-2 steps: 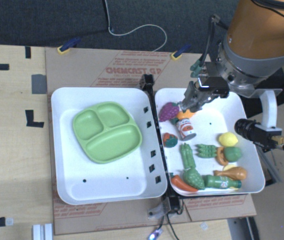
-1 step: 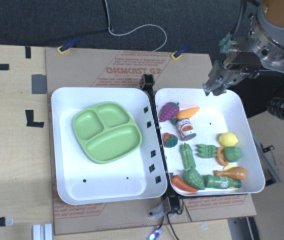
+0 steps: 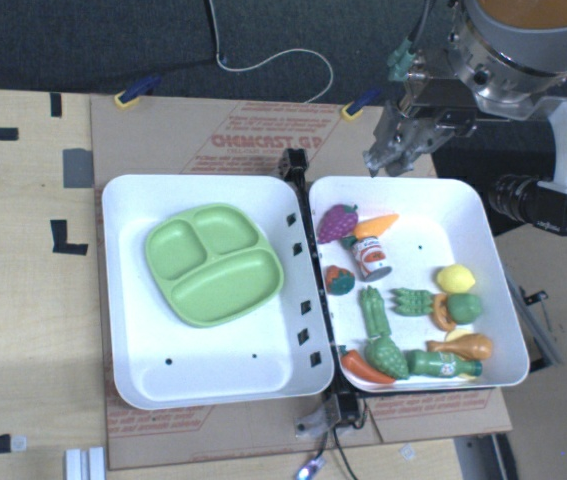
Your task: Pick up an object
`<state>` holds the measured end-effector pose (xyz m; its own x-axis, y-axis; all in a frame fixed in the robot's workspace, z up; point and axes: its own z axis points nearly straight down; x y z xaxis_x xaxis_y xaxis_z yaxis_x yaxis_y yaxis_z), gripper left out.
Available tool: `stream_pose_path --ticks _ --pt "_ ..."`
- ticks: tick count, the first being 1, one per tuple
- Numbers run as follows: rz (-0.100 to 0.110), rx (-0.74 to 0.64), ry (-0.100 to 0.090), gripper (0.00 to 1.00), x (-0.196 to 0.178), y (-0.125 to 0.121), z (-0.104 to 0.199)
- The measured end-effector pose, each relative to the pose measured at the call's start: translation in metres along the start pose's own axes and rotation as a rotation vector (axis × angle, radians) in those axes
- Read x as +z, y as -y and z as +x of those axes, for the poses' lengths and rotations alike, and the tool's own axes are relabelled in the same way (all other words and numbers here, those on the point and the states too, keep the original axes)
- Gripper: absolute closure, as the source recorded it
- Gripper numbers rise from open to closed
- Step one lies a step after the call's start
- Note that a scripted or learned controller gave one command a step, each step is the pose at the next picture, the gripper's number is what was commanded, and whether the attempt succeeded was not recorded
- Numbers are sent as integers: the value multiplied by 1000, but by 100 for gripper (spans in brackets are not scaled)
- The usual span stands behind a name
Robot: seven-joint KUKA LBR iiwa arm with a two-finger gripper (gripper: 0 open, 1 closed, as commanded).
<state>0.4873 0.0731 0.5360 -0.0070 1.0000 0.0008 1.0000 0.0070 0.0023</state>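
Above the right bin (image 3: 483,218) of toys, the gripper (image 3: 395,160) hangs with nothing held, aperture unclear.

So the green divided plate (image 3: 215,264) sits in the left white bin (image 3: 128,368). Cardboard sheet (image 3: 178,138) lies under that bin, a white cable (image 3: 263,63) loops behind it, and yellow clamp (image 3: 135,90) beyond its far-left corner.
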Motion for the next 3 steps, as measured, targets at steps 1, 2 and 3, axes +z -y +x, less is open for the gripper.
stream_pose_path --ticks 1,2,3 --pt "10 8 3 100 61 4 -13" --pt "19 4 4 100 207 6 21" --pt "-12 6 -2 100 66 3 8"
